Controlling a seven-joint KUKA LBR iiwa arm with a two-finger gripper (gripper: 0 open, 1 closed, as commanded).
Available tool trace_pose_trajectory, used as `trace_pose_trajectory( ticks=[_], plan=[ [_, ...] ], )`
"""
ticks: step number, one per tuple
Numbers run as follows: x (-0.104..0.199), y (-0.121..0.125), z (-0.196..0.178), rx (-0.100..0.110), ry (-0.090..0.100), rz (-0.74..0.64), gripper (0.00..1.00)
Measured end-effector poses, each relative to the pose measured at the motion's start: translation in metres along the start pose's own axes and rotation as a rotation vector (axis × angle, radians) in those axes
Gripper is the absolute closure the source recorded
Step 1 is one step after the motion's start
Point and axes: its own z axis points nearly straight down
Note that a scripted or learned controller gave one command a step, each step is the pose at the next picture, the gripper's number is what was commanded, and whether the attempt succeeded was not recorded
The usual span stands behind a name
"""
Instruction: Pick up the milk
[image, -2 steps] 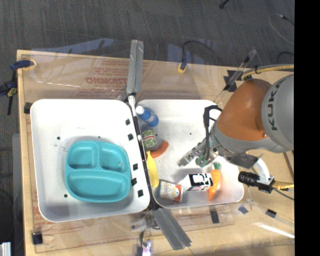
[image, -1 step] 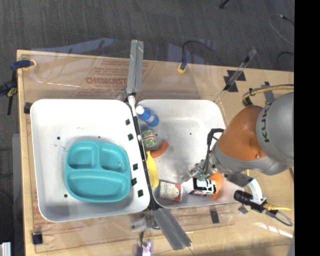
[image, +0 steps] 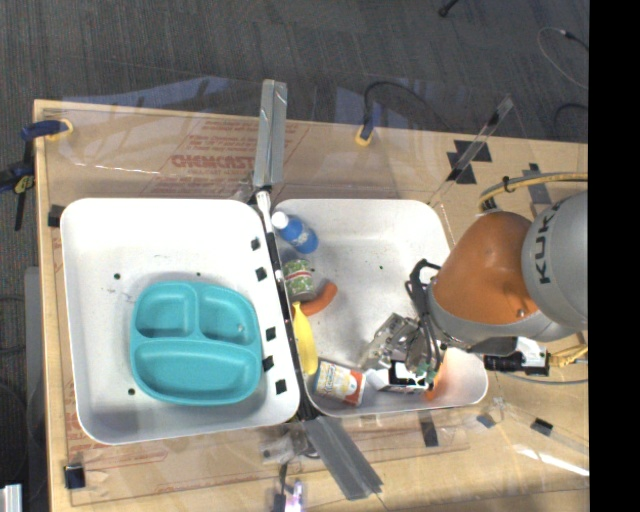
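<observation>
Two shallow white bins sit side by side on a bench, seen from above. The left bin (image: 100, 260) holds a teal divided plate (image: 195, 343), lying flat in its middle. The right bin (image: 380, 225) holds the clutter: a blue-capped bottle (image: 296, 236) at its upper left corner, a small green-labelled can (image: 298, 275) just below that, an orange sausage-shaped piece (image: 320, 298) beside the can, and a yellow banana (image: 304, 345) along the left wall. The milk (image: 340, 383), a small carton with orange and white print, lies on its side at the bin's lower edge, near the bottom centre of the frame, its long axis roughly left to right and tipped slightly down toward the right. The grey and orange arm (image: 490, 275) reaches in from the right, and its gripper (image: 408, 352) hangs low over the bin's lower right part, just right of and slightly above the carton; whether it touches the carton cannot be told, nor how far it is open.
</observation>
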Motion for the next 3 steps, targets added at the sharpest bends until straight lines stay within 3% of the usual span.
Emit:
trace_pose_trajectory(
  ticks=[1, 2, 3],
  plan=[
    [-0.072, 0.043, -0.098, 0.000, -0.004, 0.015, 1.00],
    [-0.081, 0.048, -0.101, 0.000, -0.005, -0.062, 1.00],
    [-0.019, 0.011, 0.000, 0.000, -0.001, 0.083, 1.00]
  ],
)
